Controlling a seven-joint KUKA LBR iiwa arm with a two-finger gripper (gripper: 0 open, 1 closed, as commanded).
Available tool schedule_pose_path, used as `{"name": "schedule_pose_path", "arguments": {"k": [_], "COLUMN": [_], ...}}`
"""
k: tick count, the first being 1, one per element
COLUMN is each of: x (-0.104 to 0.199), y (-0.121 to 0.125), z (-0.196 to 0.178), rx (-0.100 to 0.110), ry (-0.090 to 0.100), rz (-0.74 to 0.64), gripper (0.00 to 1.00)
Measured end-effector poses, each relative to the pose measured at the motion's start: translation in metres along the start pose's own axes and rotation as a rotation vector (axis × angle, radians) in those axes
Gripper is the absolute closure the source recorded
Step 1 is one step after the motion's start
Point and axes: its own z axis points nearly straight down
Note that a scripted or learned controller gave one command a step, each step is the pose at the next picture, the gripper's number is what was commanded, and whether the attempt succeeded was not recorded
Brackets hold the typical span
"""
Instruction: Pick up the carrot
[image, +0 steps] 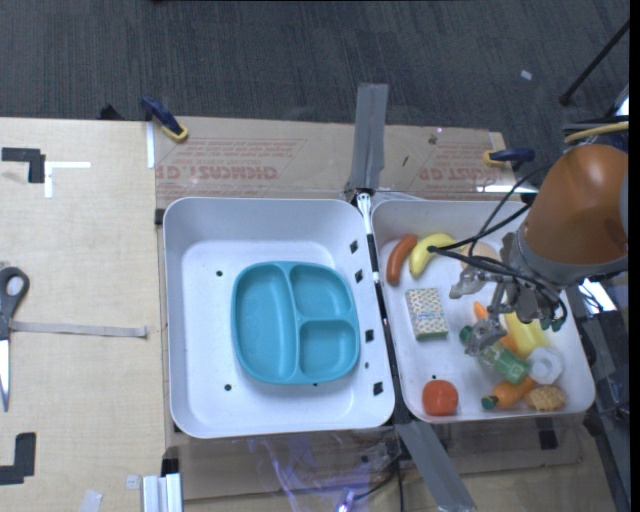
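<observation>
My claw (492, 335) hangs low in the right bin (405, 395), over the pile of toy food, and I cannot tell how it is set, because wrist and cables cover it. The carrot (507, 394) lies just below the claw, toward the bin's near edge, with its green top pointing left; nothing shows it lifted, so I judge the pick not yet made (the whole grasp and raise remain). Left of the claw sit a sponge (427, 312), a tomato (440, 397) and, farther up, a banana (427, 251). Well left, the other bin holds a teal divided plate (296, 322). Beyond lie cardboard, pale wood bench (75, 390) and dark carpet.
</observation>
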Motion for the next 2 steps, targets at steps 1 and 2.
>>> {"name": "schedule_pose_path", "arguments": {"k": [1, 2], "x": [-0.003, -0.005], "y": [-0.057, -0.056], "z": [0.031, 0.021], "rx": [-0.001, 0.0], "ry": [0.018, 0.012], "rz": [0.371, 0.367], "gripper": [0.0, 1.0]}}
